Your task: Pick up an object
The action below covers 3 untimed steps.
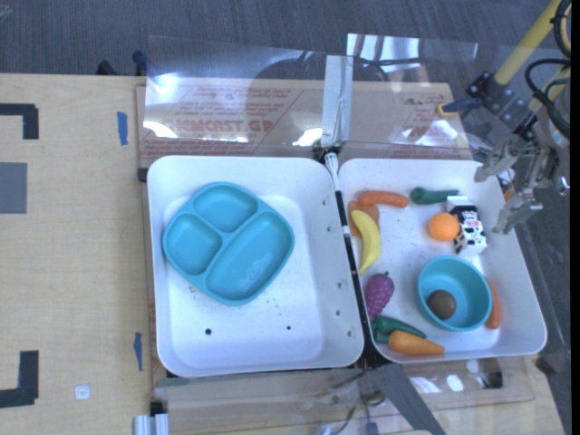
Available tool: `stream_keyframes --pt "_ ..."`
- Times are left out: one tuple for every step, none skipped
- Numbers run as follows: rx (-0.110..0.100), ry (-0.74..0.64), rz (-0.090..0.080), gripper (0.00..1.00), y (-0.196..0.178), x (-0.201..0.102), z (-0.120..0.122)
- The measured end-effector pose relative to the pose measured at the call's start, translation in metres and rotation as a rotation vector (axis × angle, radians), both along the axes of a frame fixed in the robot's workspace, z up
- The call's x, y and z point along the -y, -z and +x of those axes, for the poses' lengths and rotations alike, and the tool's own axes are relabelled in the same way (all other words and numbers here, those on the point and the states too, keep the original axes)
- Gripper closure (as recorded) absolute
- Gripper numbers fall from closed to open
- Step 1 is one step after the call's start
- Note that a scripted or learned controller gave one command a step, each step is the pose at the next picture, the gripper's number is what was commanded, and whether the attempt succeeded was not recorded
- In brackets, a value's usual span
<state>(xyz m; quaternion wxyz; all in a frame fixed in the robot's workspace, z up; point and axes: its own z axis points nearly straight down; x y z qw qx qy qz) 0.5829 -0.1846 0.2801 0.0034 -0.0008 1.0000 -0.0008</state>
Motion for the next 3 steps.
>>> stream_keyframes --pt "-0.015 -0.116 0.005 0.00 0.147 0.037 -0.011" --pt "0.007 -0.185 -0.003 0.00 0.190 0.001 0.040" --pt "0.003 -0.212 -0.001 0.00 0.189 -0.060 -0.045"
